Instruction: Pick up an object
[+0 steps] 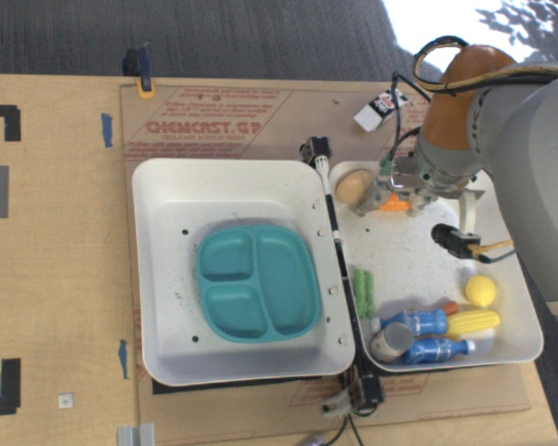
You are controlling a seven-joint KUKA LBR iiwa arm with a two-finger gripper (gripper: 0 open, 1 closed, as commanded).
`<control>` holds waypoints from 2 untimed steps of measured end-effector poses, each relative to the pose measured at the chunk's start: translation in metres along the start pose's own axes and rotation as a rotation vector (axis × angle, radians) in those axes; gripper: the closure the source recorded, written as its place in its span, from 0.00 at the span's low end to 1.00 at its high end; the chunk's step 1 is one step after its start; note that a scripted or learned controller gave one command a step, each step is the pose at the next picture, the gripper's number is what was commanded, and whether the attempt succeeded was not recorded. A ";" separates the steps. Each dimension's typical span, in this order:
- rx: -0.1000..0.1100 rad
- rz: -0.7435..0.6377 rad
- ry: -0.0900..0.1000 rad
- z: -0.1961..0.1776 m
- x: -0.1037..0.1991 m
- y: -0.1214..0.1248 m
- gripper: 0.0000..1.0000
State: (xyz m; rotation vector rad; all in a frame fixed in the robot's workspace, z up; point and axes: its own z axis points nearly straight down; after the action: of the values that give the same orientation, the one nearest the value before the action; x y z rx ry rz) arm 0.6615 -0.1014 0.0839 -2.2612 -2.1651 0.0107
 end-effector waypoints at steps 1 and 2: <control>0.030 -0.509 0.005 0.000 -0.026 -0.002 0.00; 0.025 -0.346 -0.022 -0.001 -0.016 -0.002 0.00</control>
State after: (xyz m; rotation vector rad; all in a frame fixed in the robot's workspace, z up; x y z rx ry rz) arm 0.6585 -0.1177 0.0851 -1.8513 -2.5189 0.0587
